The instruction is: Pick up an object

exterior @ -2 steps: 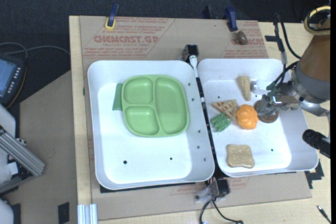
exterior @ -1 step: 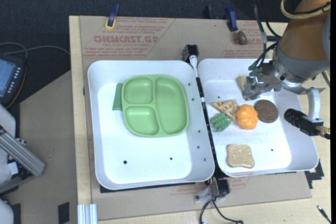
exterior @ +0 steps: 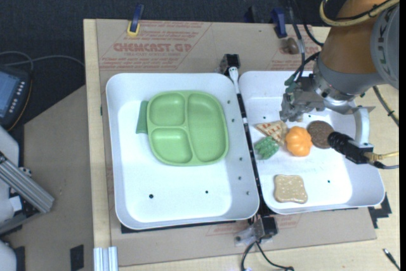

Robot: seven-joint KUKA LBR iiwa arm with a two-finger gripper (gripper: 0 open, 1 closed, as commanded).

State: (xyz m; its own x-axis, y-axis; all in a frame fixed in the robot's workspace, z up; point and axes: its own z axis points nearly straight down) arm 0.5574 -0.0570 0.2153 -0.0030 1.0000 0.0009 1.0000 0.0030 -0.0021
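You had the gripper [exterior: 293, 108] down inside the right bin [exterior: 355, 190], low over its upper middle, with the grey wrist and orange-banded arm [exterior: 355, 28] leaning in above it from the right. From this slanted angle you could not tell how its jaws stood, nor whether anything was caught in them; the dark mechanism blurred together there. Just below and left of the gripper lay a triangular cracker-like piece [exterior: 271, 129], near the bin's left wall, and under that a small green leafy item [exterior: 266, 148]. An orange round fruit [exterior: 298, 141] sat just beside the green item on its right, touching or nearly touching a brown disc [exterior: 320, 134] on its far side. A tan slice of toast [exterior: 290, 189] lay apart from these, toward the bin's near edge. In the left bin [exterior: 127, 187] you had a green divided plate [exterior: 188, 127] with three compartments, resting toward the upper half, and a darker green flat piece [exterior: 141, 117] peeked from under its left edge.
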